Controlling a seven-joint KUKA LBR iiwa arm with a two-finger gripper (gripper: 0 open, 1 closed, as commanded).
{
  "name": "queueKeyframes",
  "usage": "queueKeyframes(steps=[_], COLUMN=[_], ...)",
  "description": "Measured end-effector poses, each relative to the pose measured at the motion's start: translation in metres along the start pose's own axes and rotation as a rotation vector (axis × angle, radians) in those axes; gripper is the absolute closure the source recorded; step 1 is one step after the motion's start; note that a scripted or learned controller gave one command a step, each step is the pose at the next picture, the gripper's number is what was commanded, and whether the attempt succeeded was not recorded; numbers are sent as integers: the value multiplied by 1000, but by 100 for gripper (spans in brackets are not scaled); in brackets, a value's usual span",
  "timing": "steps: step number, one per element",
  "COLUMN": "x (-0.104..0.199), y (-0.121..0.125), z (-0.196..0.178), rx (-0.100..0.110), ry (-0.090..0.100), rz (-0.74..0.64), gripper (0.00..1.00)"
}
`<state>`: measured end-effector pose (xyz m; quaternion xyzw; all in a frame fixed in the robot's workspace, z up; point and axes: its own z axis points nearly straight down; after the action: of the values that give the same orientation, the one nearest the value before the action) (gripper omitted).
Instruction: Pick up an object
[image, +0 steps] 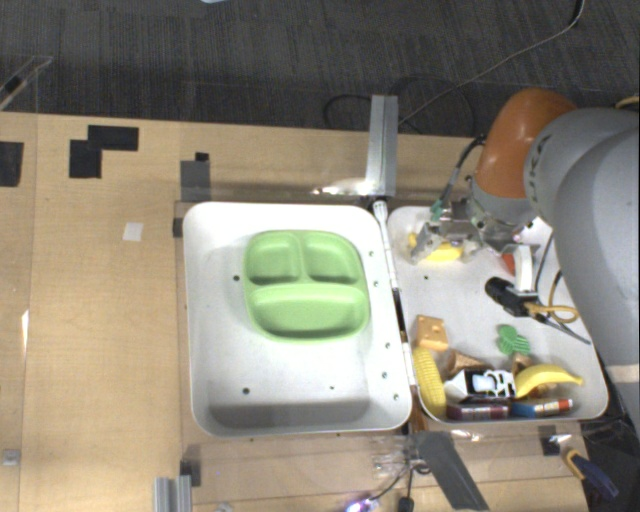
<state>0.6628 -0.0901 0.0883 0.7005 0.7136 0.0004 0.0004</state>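
Note:
My gripper (443, 234) is low in the far left corner of the right bin (470, 290). A small yellow object (441, 254) lies right under it, partly covered by the gripper. Whether the two touch is unclear. Along the bin's near side lie a yellow corn cob (428, 375), a brown block (432, 331), a banana (546, 378), a small black and white bottle (482, 383) and a dark red marker (505, 408). A green toy (514, 340) lies to the right of the middle.
The left bin (215, 330) holds a green divided plate (304, 282). A small red piece (508, 264) lies by the arm in the right bin. The grey arm with its orange band (520, 140) covers the right bin's far right corner.

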Motion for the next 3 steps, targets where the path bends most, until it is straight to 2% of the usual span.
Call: queueKeyframes(steps=[1, 2, 3], x=[1, 71, 21], y=[0, -23, -34], z=[-11, -99, -19], rx=[1, -6, -6], ry=[0, 1, 0], rz=[-6, 81, -80], gripper=[100, 100, 100])
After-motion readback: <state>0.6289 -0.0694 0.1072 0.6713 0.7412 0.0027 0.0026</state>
